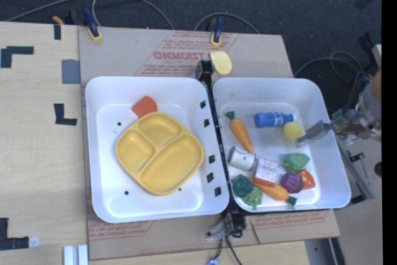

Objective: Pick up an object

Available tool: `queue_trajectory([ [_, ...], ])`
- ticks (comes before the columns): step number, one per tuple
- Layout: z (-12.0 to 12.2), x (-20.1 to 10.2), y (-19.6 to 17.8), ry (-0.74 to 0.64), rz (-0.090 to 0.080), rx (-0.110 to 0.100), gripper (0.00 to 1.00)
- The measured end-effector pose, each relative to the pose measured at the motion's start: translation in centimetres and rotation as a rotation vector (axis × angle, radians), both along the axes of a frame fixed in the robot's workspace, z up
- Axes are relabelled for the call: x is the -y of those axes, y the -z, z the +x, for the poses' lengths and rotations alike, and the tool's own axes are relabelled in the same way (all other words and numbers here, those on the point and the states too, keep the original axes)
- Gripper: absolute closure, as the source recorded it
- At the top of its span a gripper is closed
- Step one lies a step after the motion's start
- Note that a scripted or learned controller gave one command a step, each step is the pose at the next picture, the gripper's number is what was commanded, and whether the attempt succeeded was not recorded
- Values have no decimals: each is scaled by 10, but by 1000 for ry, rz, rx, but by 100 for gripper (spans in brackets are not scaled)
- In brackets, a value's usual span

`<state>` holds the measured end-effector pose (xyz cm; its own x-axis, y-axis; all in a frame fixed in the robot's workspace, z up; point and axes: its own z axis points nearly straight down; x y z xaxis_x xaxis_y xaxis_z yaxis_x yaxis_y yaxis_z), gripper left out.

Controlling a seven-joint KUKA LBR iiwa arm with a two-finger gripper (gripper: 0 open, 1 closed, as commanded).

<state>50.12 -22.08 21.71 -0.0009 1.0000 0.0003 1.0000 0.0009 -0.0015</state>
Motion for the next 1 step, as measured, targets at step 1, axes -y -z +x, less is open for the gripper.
queue_trajectory([
  [1, 71, -58, 60, -1, 1, 0, 0],
])
